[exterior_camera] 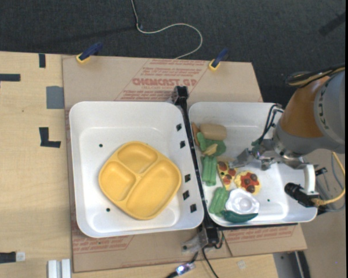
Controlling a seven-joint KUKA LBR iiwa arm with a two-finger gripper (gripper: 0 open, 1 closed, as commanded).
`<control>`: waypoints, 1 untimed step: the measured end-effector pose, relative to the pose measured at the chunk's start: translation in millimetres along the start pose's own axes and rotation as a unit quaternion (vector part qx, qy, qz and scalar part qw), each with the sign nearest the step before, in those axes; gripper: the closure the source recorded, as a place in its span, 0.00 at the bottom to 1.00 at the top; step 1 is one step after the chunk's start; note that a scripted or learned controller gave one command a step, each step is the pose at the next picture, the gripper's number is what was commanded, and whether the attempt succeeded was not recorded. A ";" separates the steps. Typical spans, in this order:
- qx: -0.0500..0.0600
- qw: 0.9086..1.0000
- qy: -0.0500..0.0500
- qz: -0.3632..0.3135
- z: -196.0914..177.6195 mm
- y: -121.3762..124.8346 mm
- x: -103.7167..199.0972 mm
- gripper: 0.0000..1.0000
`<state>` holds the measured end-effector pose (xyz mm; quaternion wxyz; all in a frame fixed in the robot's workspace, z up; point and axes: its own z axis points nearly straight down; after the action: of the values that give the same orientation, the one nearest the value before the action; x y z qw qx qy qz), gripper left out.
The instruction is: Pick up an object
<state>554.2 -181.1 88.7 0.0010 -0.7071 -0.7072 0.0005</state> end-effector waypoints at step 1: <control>-0.001 1.000 0.002 -0.001 -14.1 1.8 1.4 1.00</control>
<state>556.0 -179.7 102.8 0.0012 -0.7063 -0.7079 -0.0017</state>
